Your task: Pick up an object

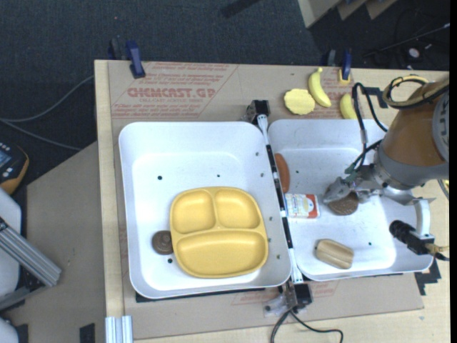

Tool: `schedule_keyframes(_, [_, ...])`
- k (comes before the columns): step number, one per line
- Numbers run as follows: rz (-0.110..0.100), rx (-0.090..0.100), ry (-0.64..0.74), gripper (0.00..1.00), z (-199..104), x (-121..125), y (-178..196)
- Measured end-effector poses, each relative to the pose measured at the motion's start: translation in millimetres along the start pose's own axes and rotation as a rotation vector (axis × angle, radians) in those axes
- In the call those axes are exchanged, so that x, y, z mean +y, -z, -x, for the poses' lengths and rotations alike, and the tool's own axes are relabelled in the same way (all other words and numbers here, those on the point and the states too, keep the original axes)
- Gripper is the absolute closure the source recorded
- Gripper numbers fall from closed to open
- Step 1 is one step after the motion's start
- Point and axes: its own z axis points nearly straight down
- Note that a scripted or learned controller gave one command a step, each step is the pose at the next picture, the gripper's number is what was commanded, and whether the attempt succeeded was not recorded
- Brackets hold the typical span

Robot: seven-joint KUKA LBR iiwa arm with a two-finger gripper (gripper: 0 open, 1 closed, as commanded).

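Gripper [343, 195] low in right bin [314, 138], near its centre, over brown disc [345, 206] — positioned for pickup; finger opening and hold: cannot tell.

Gripper [341, 194] low in the right bin [314, 138] over a brown disc [345, 206], carton [300, 206] just beside, yellow tray [217, 231] in the left bin [143, 156]

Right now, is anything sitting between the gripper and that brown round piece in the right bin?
Nothing visible does. The gripper is already down over the brown round piece in the right bin. The small carton lies just beside it toward the divider, and the tan block sits nearer the front rim, both off to the side.
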Motion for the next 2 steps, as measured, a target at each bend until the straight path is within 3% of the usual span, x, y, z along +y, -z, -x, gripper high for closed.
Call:
schedule_keyframes(1, [-0.003, 0.003, 0.005, 1.0, -54, 1, -10])
schedule_keyframes(2, [0.01, 0.004, 0.012, 1.0, -137, 13, 96])
